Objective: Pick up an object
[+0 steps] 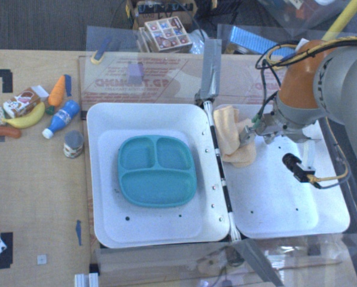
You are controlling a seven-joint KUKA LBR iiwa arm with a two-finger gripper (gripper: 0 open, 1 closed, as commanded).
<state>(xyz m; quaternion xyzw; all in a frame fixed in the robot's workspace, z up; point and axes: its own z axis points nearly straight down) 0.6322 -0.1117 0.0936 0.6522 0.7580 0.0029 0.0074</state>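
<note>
— Two bins; what's in them?

— Left bin [100, 160]: a smooth teal divided plate [157, 170], lying flat in the middle. Right bin [274, 202]: a soft, crumpled cream cloth [231, 137] bunched by the dividing wall.

— And the hand?

— The hand [248, 131] is down at the cloth's right edge. I cannot tell how its grip stands, or whether it has the cloth.

Robotics lab test bench. Grey arm [339, 82] with orange band over two white bins [100, 130], loose cables [327, 178] right of gripper [247, 133]. Toy props far left of gripper on wooden benchtop: banana [24, 119], carrot [58, 91], bottle [61, 119], can [73, 143]. Boxes [166, 33], clutter beyond bench.
</note>
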